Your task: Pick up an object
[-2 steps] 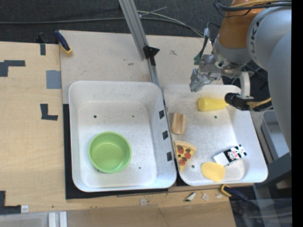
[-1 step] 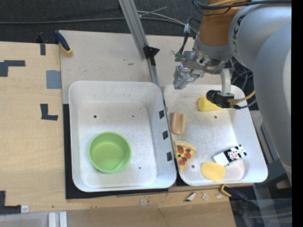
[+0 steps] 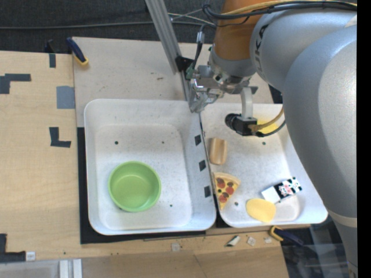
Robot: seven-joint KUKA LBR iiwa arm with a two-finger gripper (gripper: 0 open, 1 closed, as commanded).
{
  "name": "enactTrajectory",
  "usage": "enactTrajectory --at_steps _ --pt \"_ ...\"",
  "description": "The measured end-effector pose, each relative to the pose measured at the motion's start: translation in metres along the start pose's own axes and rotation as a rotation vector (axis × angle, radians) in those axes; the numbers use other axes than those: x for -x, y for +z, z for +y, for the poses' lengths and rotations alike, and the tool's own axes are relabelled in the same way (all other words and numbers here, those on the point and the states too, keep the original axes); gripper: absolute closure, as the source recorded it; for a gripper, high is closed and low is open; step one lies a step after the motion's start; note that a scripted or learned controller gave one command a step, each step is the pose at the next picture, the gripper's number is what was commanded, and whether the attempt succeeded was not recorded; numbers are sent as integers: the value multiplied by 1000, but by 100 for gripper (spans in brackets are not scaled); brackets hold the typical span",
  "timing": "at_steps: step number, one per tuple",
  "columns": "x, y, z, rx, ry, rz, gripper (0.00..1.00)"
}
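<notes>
Bins sat side by side on the bench (image 3: pixel 35 155), pale wood marked with grey tape pieces. Left bin (image 3: pixel 98 213): shallow white plastic with faint specks, holding one round green bowl (image 3: pixel 135 186), smooth and glossy, toward its near-left part. Right bin (image 3: pixel 301 213): same make, partly covered by the grey arm (image 3: pixel 313 68) reaching in from the right.

Objects in right bin, all lying free: tan bread-like block (image 3: pixel 217 150) near the dividing rims; below it a pizza slice toy (image 3: pixel 225 188), triangular, orange with red spots; a flat yellow oval piece (image 3: pixel 261 209) at the near edge; a small black-and-white blocky toy (image 3: pixel 286 189) just beside it, resting on a white piece.

End effector (image 3: pixel 200 100) hung over the far end of the seam between the bins, metallic, cluttered with cables; whether its grip was spread or closed could not be told, and nothing was seen held. A black and yellow fitting (image 3: pixel 246 124) hung off the wrist over the right bin's far part. Slanted grey metal pole (image 3: pixel 165 33) crossed behind the wrist. Blue-yellow clamp (image 3: pixel 77 51) at the bench's far left corner.
</notes>
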State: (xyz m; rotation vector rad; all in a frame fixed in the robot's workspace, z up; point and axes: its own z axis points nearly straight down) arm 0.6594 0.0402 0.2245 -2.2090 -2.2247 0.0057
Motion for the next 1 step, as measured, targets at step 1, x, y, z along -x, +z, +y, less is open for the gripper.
enactTrajectory --at_steps 1 --pt "-56 -6 11 4 0 0 100"
